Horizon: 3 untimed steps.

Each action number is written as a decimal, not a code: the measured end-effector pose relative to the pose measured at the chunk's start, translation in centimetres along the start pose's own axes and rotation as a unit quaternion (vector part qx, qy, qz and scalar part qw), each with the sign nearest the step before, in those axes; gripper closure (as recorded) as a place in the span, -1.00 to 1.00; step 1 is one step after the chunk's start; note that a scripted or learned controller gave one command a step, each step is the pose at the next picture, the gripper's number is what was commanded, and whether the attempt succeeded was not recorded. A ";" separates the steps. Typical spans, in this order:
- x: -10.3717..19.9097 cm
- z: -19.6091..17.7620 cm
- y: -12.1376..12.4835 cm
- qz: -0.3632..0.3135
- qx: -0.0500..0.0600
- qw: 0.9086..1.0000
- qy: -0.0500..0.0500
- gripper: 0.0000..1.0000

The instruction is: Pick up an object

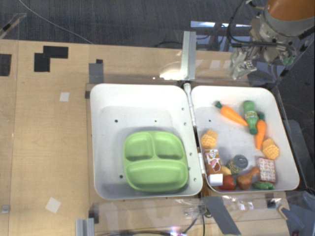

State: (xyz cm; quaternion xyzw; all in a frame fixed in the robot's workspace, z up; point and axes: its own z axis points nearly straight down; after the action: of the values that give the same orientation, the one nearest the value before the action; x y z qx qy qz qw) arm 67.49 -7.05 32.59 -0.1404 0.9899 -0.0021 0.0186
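Observation:
The right bin holds several toy foods. An orange carrot lies near its far left, with a green bottle and a second carrot to its right. A yellow corn piece, a small carton, a tin can, a red patterned box and a yellow waffle piece lie towards the near side. My gripper hangs above the bench just beyond the right bin's far rim, apart from all the objects.
In the left bin sits a green divided plate. A metal post stands at the far end of the divider between the bins. Cables hang around the wrist at the top right.

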 end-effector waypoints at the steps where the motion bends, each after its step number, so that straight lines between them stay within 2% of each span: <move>1: -0.3 -1.4 0.0 0.000 0.002 1.000 -0.006 1.00; 2: -0.7 -0.1 4.1 0.032 -0.004 0.999 0.012 1.00; 3: -1.0 -1.6 4.1 0.031 -0.002 1.000 0.006 1.00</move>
State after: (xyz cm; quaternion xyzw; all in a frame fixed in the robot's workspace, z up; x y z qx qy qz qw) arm 67.24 -2.83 34.19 -0.1098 0.9939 -0.0001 0.0125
